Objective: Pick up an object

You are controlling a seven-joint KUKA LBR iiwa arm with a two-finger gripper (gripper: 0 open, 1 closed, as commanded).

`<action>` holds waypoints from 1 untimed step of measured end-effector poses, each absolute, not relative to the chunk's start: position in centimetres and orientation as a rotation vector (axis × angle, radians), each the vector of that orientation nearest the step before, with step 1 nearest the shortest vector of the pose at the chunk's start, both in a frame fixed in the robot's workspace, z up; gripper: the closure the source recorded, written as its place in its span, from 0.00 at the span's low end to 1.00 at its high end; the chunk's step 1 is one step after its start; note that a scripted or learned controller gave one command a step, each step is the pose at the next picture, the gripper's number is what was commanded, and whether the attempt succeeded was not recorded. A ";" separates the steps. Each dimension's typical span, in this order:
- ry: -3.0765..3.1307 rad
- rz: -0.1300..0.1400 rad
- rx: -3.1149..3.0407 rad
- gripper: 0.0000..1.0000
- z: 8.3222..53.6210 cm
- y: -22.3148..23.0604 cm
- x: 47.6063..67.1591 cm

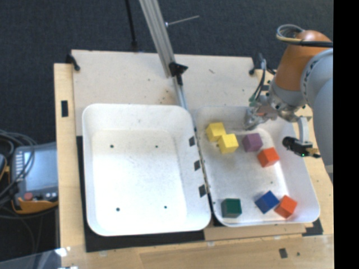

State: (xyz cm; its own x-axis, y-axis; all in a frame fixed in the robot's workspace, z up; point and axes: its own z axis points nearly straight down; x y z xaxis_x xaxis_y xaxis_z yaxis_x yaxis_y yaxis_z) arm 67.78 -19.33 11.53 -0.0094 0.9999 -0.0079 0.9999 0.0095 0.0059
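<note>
- Just below your gripper [253, 118] sits the purple block [252, 142]; whether the gripper is released or clenched, you cannot tell.
- Likely light and rigid; grip opposite flat faces.

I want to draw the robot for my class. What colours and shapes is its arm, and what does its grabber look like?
Draw the arm as fat, rounded grey tubes with a shiny orange band near the wrist. A thin pale cable loops over the top of the orange part. The gripper at the end is small, metal-grey and blocky, with dark wires running up behind it. It's too small here to make out its fingers clearly.
</note>
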 end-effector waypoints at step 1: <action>2.218 0.007 2.215 1.00 18.1 -19.5 67.6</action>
State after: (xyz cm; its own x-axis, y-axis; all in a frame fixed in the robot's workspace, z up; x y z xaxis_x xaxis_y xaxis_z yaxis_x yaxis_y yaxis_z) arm 67.62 -19.54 18.08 -0.0015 1.0000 -0.0019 1.0000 0.0015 0.0081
